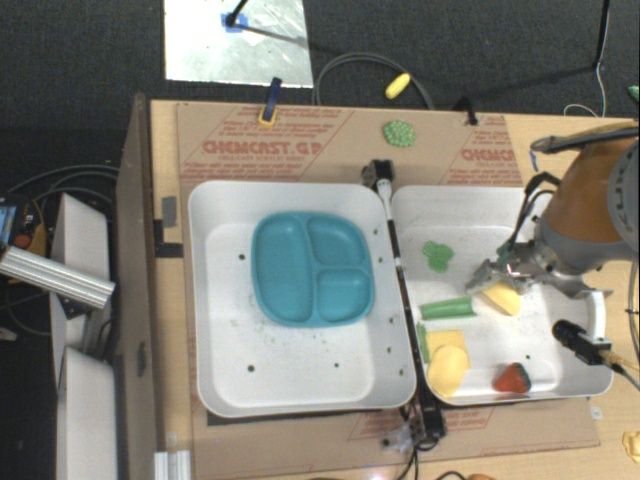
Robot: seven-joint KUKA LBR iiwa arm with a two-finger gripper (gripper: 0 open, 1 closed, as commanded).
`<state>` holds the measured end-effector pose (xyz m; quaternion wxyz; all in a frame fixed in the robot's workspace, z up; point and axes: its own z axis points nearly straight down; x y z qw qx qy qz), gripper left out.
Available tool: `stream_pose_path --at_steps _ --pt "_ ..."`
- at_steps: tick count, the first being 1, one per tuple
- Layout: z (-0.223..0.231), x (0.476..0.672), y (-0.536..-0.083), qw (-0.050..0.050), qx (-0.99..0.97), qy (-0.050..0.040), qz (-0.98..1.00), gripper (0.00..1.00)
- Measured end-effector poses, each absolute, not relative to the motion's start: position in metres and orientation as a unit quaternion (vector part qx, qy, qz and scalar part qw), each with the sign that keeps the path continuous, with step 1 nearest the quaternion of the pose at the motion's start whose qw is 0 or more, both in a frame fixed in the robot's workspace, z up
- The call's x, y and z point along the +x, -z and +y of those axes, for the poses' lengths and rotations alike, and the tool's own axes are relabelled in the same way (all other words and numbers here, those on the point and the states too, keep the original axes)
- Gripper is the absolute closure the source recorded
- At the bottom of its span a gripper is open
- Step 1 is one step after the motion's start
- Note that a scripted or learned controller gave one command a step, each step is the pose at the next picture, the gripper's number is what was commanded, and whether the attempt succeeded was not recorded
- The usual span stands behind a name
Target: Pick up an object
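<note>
The right bin (470, 213) holds several small items. A pale yellow wedge (503, 300) lies near its middle, and my gripper (508, 272) hangs right over the wedge's upper edge, reaching in from the right. Whether it touches the wedge I cannot tell. A green stick (447, 309) lies just left of the wedge. A small green leafy piece (437, 256) sits farther back. Toward the front are a yellow block (447, 340), a round yellow fruit (449, 369) and a red strawberry (512, 378).
The left bin (220, 268) carries a teal divided plate (312, 269). The arm's grey and orange body (595, 208) covers the right bin's far right side. A black part (580, 342) juts over that bin's right rim. A green ball (399, 133) lies on the cardboard behind.
</note>
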<state>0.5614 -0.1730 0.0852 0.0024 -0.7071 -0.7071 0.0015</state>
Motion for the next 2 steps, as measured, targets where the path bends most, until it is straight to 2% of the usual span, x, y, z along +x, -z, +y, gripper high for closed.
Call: stream_pose_path --at_steps 1,2 --pt "-0.173 0.565 -0.101 -0.002 -0.707 0.0012 -0.708 1.0" --pt "-0.21 0.542 -0.203 -0.006 -0.708 0.0015 -0.706 1.0"
